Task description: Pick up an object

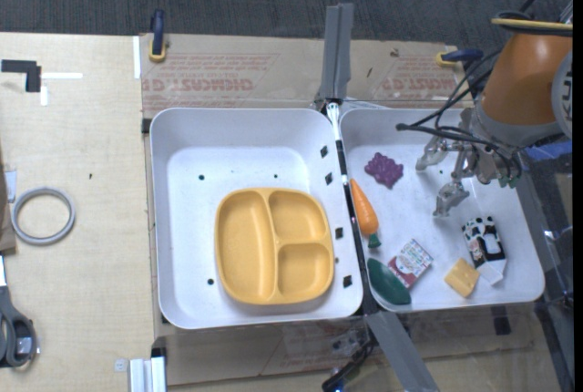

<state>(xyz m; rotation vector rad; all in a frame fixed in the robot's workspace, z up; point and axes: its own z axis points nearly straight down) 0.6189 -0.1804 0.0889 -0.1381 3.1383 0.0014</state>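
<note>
The right bin (428, 130) holds purple grapes (383, 170), an orange carrot (364, 210) along its left wall, a green vegetable (390, 285), a small red-and-white packet (412, 259), a yellow cheese wedge (462, 277) and a black-and-white carton (483, 242). My gripper (439, 180) hangs over the upper middle of this bin, right of the grapes and above the carton. Its fingers (448, 199) are spread open with nothing between them.
A yellow divided plate (274, 244) lies in the left bin (182, 199). On the bench to the left are a grey tape ring (41, 215) and scissors (14, 335). A grey bar (337, 53) stands behind the bins' shared wall. Cables trail off the arm at right.
</note>
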